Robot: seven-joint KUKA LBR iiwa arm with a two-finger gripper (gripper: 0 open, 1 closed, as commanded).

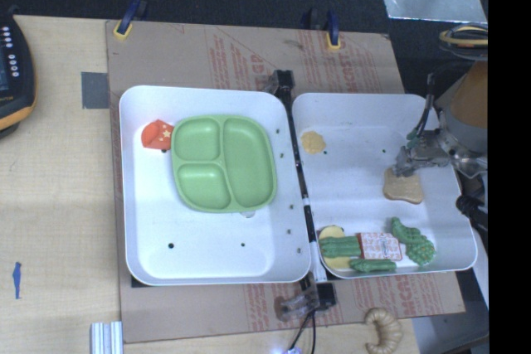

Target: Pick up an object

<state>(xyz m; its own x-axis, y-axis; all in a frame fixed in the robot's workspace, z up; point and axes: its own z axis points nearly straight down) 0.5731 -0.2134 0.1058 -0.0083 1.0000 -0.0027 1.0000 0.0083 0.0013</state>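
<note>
My gripper [408, 164] hangs low over the right bin [357, 108], near its right wall, directly above a tan bread-shaped piece [403, 190]. Whether the piece is between the fingers is hidden from this angle. Along the right bin's front edge lies a cluster of toy food: a green leafy piece [413, 240], a red and white packet [381, 246], a green bean-like item [371, 266] and a yellow piece [331, 234]. A small tan round item [313, 143] sits at the bin's back left.
The left bin [149, 253] holds a green divided plate [224, 162] and a red toy [156, 134] at its back left. A tan curled object [384, 330] lies on the cardboard in front of the bins. A black and orange device [12, 70] sits far left.
</note>
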